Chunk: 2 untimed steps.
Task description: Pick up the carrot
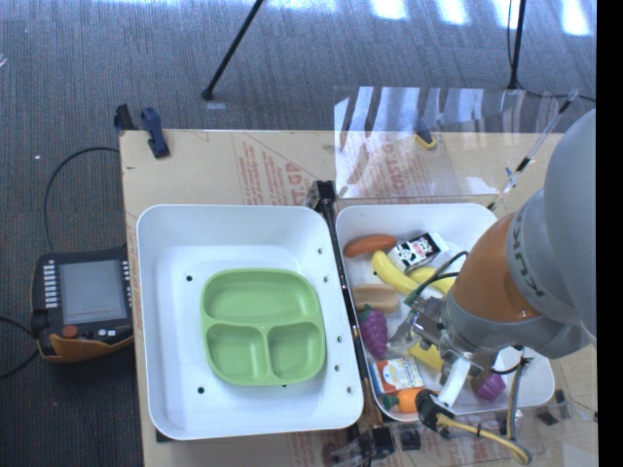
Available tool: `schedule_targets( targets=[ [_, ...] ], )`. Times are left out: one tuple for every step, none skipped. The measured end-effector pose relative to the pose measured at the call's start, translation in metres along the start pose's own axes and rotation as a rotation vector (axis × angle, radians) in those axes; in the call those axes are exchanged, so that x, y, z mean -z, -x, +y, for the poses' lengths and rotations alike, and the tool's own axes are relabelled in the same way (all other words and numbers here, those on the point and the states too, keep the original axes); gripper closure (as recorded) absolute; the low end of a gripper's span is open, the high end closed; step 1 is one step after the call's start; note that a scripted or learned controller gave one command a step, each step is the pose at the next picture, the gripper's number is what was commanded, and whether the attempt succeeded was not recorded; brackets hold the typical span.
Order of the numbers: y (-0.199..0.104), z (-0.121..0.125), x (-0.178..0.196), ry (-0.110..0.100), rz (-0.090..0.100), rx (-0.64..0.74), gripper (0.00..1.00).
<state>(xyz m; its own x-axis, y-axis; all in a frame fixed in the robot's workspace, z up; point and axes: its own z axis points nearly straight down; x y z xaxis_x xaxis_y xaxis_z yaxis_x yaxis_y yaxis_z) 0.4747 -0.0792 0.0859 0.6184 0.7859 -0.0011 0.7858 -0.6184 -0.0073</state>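
Carrot (368, 245) lies at the right bin's (476, 211) far left corner, well apart from the gripper (429, 343) hovering nearer; finger spread can't be told.

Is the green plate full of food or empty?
Empty. The green plate in the left bin shows three bare compartments; the toy food lies in the right bin.

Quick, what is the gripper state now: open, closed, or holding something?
Gripper: cannot be told; it sits low in the right bin, beside the carrot.
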Motion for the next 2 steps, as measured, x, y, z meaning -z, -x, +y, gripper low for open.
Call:
schedule_targets(
  targets=[
    [-0.033, -0.025, 0.101, 0.001, 0.001, -0.238, 0.00],
    [0.003, -0.001, 0.034, -0.005, -0.005, -0.138, 0.00]
  ],
)
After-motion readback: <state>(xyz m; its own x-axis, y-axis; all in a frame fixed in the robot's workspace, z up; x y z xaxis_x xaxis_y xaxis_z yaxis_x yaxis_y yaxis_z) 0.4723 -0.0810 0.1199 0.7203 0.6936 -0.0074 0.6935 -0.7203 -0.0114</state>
